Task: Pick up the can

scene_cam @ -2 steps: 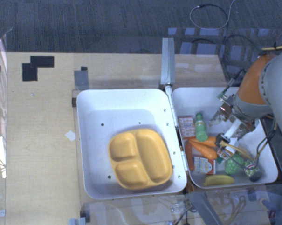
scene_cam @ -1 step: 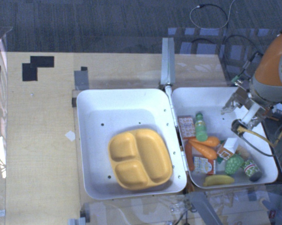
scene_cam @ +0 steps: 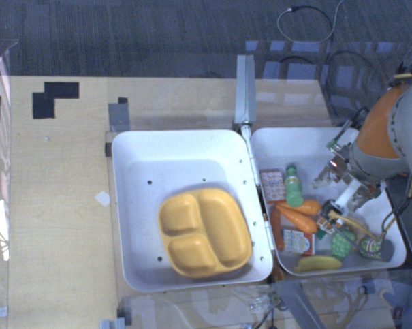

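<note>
Reaching in from the right, the grey arm with its orange band (scene_cam: pixel 382 129) slants down into the right-hand shallow white bin (scene_cam: pixel 297 146) on the pale wooden worktop (scene_cam: pixel 57 201). The tool (scene_cam: pixel 329 222) sits low among the clutter, just beside the thick end of an orange carrot (scene_cam: pixel 297 218). It is too small and too crowded by other things to read, so I cannot tell whether it is spread, pressed together or pinching anything.

What I take for the can is the small greyish metal cylinder with a mottled label (scene_cam: pixel 374 248), lying on its side in the near right corner of that bin, close to the wall. It lies apart from the tool, toward the lower right of the view, with a knobbly green object (scene_cam: pixel 342 244) between them. Its long axis seems to run roughly left to right, but that is hard to judge.

Also in this bin are a green bottle (scene_cam: pixel 293 185), a pink and white box (scene_cam: pixel 271 185), a red and white carton (scene_cam: pixel 296 239) and a yellow banana (scene_cam: pixel 318 262). The left-hand white bin (scene_cam: pixel 138 163) holds a yellow divided plastic tray (scene_cam: pixel 204 230).

As I judge it, the coming move must carry the tool back toward the arm's own side and to the bin's near corner. The jaws should then close across the can's short width, where the wall leaves little room.
</note>
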`<state>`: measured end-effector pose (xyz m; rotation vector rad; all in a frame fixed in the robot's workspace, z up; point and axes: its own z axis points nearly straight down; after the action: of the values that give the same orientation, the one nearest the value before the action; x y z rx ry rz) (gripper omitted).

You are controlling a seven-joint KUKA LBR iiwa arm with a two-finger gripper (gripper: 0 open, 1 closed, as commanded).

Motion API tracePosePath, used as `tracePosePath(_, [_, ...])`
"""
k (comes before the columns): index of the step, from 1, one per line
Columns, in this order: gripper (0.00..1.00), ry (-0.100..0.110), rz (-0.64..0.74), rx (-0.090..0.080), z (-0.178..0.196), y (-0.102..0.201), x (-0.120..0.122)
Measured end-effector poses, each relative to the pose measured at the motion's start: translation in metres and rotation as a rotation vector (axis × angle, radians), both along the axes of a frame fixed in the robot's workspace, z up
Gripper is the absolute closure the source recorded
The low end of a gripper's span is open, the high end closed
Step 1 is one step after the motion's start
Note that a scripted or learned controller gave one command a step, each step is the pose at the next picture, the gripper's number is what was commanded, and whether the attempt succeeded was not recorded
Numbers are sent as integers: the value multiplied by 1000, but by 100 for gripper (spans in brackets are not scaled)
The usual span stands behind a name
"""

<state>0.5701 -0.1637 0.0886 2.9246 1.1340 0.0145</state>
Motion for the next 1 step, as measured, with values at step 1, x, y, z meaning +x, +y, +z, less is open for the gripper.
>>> tracePosePath(1, [0, 5, 8, 0, -2, -10, 77])
